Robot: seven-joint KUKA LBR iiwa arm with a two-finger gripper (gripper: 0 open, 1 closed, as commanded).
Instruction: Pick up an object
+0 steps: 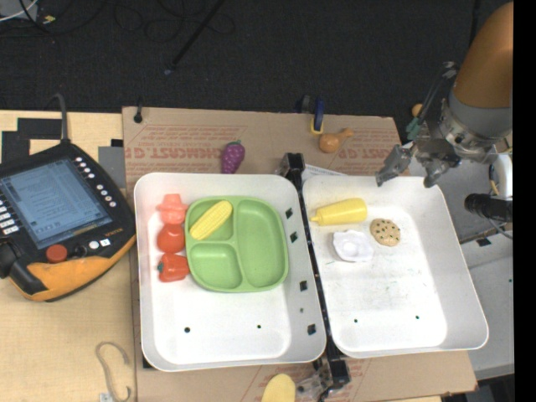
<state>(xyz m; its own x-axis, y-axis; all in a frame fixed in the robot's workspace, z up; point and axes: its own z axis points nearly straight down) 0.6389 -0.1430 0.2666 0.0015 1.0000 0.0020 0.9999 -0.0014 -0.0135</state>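
Observation:
My gripper (413, 172) hangs over the back right corner of the right bin (402, 325), open, with nothing between its fingers. In that bin lie a yellow squeeze bottle (340, 212), a brown cookie (385, 231) and a white lumpy piece (353, 245), all to the left of and nearer than the gripper. The left bin (218, 333) holds a green divided plate (239, 245) with a yellow corn cob (208, 219) in one compartment. Three red and pink toy pieces (171, 238) lie along the plate's left side.
A purple grape toy (233, 156) and an orange pear-like toy (332, 141) lie on the cardboard behind the bins. A teach pendant (59, 216) rests to the left. A yellow object (279, 388) sits at the front edge.

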